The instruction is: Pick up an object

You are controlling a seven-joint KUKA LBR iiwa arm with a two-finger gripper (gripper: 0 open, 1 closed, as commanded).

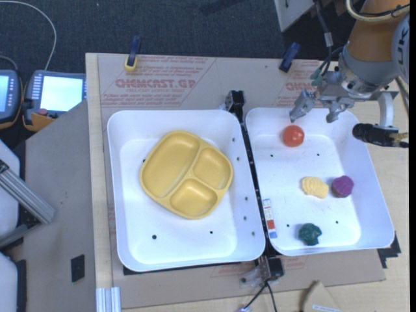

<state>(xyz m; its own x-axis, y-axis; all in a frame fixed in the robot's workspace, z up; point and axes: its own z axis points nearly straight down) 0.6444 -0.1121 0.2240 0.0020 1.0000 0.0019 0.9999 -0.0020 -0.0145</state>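
The gripper [316, 112] hung with fingers spread apart and empty over the right bin [370, 168], just above a red-orange ball [293, 136].

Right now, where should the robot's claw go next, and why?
Probably a little down and toward the red ball. The gripper hangs open just above the right bin's far edge, holding nothing, and the ball is the closest thing to it.

Sectioned plate [187, 173] in left bin [123, 226]; four objects in right bin [374, 203]
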